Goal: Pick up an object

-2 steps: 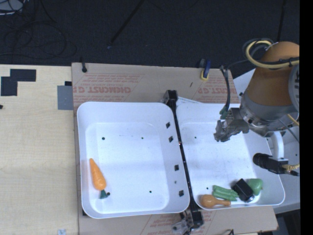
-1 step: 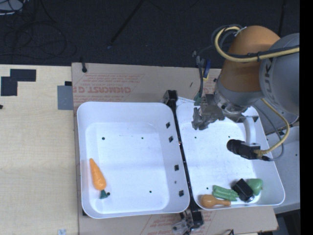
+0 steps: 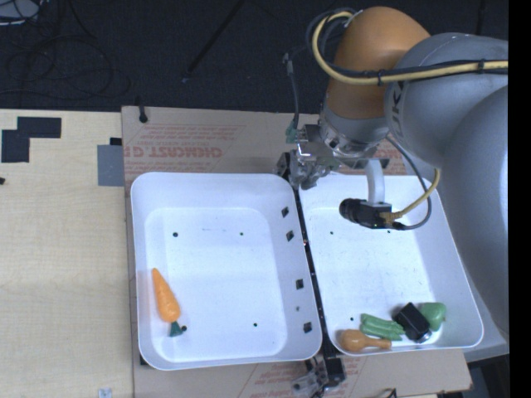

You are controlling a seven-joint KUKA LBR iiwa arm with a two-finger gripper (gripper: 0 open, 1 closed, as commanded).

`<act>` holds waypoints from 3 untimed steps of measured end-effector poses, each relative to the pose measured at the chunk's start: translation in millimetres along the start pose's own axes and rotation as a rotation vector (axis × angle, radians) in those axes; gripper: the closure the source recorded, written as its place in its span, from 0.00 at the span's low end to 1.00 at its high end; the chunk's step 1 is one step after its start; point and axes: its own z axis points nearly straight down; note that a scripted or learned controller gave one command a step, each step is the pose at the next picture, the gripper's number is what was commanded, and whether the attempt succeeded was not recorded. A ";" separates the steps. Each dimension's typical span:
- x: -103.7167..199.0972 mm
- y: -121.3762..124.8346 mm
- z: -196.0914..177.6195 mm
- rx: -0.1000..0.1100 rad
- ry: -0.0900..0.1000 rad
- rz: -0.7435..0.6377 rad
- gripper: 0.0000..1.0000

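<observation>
An orange toy carrot (image 3: 165,296) with a small green top lies in the left bin (image 3: 207,196), near its front left corner. In the front right corner of the right bin (image 3: 365,272) lie a green pod-shaped toy (image 3: 381,326), a black block (image 3: 411,321), a green leafy piece (image 3: 433,312) and an orange-tan pear-shaped toy (image 3: 362,341), all bunched together. My gripper (image 3: 304,169) hangs at the back end of the divider between the two bins, far from all these objects. Nothing is seen held in it.
The large grey arm with its orange band (image 3: 377,44) covers the upper right and overhangs the right bin's back. A black fitting with cables (image 3: 366,212) hangs from the wrist over that bin. Brown cardboard (image 3: 207,139) lies under the bins.
</observation>
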 end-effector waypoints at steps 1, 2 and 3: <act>55.7 -3.7 -86.5 -0.005 0.002 -0.001 1.00; 130.3 -4.0 -131.4 -0.002 0.001 -0.001 1.00; 212.7 -1.5 -148.5 0.002 0.002 -0.001 1.00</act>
